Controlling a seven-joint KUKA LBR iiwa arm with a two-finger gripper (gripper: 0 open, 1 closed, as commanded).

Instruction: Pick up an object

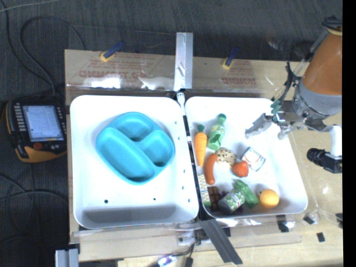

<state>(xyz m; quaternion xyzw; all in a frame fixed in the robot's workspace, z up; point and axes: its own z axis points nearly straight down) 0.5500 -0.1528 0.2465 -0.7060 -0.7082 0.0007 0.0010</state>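
Fingers (257, 128) spread apart, nothing between them, pointing left and down over the right bin (289, 154). Gripper (260, 125) hanging above the bin's upper right part, over bare white floor, well apart from the pile of toys. Arm (322, 77) reaching in from the right, orange band up top, grey wrist below.

Down in the right bin, plenty to choose from. Carrot (200, 144) lying along the divider. Green bottle (216, 130) just beside it, tilted. Sausage (210, 168) below, touching a speckled cracker (225, 156). Tomato (240, 169) near the middle, with a small white box (253, 158) just beside it, nearest to the gripper of the lot. Orange (268, 198) in the lower right corner, green vegetable (245, 192) next to it, chocolate bar (212, 195) at the lower left.

Over in the left bin (83, 149), just a blue divided tray (135, 146), lying flat, far from the action.

Yellow pendant (36, 127) off to the left on the floor, no part in this.

As for progress: nothing grasped, nothing lifted, every toy resting on the bin floor. Looks like the very start, or an approach. Left to do, by this reading: pick a target, drop onto it, close, and raise it clear. Box or tomato the likeliest bets, being closest. Crowded pile, so a clean grip could prove tricky.
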